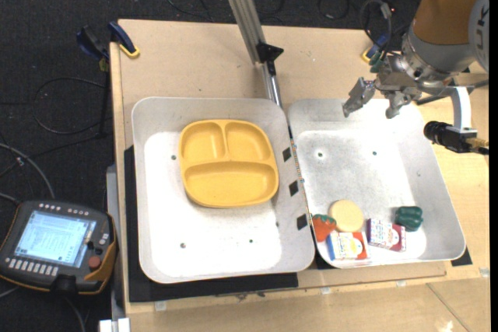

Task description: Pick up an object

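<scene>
My jaws (pixel 373 99) hang spread apart and empty over the upper rim of the right bin (pixel 373 167), right of frame centre. The pickable things crowd its lower edge: a pale round disc (pixel 347 214), a small carton (pixel 346 246), a printed packet (pixel 386 234) and a green piece (pixel 409 217). Packed so tightly against the rim, a finger could strike the wall or nudge a neighbour. The bin's middle lies open for my approach.
</scene>
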Controlling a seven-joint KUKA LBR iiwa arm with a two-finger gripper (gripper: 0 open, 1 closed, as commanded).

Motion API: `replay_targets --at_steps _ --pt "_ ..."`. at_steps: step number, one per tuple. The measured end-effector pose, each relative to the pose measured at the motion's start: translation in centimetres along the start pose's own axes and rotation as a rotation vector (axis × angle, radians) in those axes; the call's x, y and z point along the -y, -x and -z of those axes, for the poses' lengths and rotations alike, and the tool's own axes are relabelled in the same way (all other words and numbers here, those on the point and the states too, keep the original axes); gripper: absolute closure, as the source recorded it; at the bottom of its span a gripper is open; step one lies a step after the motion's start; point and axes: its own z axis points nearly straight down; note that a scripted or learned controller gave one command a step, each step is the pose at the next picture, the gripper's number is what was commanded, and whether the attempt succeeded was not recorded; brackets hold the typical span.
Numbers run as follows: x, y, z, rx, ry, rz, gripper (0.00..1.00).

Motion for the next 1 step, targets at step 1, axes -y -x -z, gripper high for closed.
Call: replay_targets --at_steps 1 --pt "0.00 0.00 0.00 0.000 0.000 0.000 0.00"
